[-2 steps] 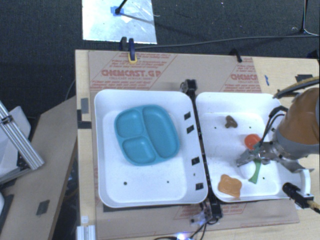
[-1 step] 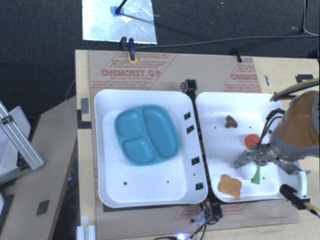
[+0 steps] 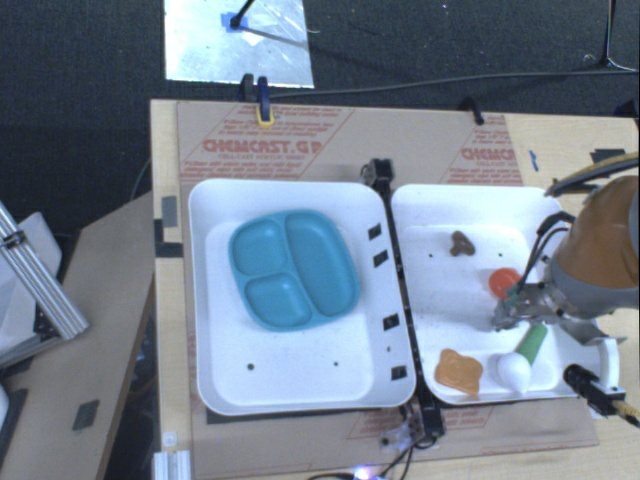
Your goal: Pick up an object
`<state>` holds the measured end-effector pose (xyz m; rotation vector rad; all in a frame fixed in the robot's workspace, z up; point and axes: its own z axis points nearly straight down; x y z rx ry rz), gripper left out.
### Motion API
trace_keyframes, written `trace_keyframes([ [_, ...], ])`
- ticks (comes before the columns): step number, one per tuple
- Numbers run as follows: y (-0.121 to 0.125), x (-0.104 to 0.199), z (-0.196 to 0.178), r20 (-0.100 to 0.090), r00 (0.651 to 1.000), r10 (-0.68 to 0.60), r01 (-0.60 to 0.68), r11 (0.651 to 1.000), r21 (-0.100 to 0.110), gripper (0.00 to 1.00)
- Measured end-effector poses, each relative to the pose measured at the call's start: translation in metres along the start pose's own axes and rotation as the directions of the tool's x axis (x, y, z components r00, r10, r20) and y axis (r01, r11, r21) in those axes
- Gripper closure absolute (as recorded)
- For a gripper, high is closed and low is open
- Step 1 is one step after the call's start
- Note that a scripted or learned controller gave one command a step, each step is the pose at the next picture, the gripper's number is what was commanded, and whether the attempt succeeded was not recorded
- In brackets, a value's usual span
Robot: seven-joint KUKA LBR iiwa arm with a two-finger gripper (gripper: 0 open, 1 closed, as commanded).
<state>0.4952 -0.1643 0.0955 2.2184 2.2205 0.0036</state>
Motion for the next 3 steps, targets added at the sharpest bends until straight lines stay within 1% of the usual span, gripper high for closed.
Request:
trace_keyframes([
  [1, 0.004, 0.004, -0.044, 0.001, 1.000, -0.003, 0.003, 1.000, -0.002, 1.00],
  [2, 0.008, 0.012, -0.104, 0.002, 1.000, -0.005, 0.005, 1.000, -0.005, 1.00],
  [3, 0.011, 0.011, -0.143, 0.002, 1.000, -0.004, 0.004, 1.000, -0.003, 1.00],
])
